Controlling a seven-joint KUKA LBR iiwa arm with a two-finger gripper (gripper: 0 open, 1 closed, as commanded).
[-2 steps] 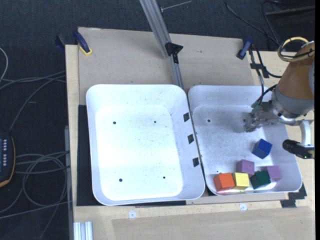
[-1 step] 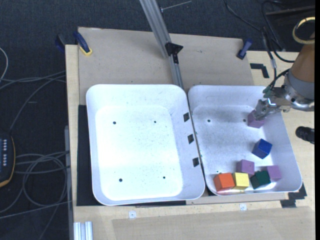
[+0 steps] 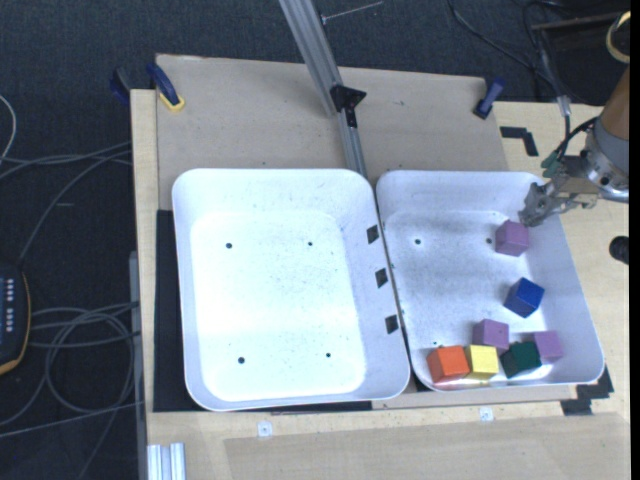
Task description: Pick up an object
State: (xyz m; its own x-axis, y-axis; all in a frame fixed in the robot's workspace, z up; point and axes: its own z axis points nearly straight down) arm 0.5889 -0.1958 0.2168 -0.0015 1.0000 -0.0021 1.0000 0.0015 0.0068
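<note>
Nearest the camera runs the front edge of the wooden bench (image 3: 330,438), pale and bare, with a small metal bracket at its lower left corner. On it sit two shallow white bins side by side. Largest is the left bin (image 3: 200,208), speckled with dark flecks and marked by four small black dots on its floor. Beside it, touching along the middle, is the right bin (image 3: 440,198), a little narrower in this view, with three black clips along the shared wall.

A grey metal post (image 3: 315,38) slants down from the top of the view and ends at the rear where both bins meet. Two blue clamps (image 3: 165,86) grip the bench's rear edge, one at the left corner and one at the right.

From the right, the grey arm (image 3: 610,158) reaches over the right bin's far corner. Its gripper (image 3: 535,208) hangs just above and beside a purple cube (image 3: 512,238), which lies alone near the bin's right wall. Whether the fingers are spread or closed cannot be told, and nothing can be seen between them.

A blue cube (image 3: 524,296) lies apart, further forward. Along the front wall sit an orange block (image 3: 449,363), a yellow cube (image 3: 483,360), a green cube (image 3: 520,358), and two more purple cubes (image 3: 492,332), one behind the yellow and one at the far right.
</note>
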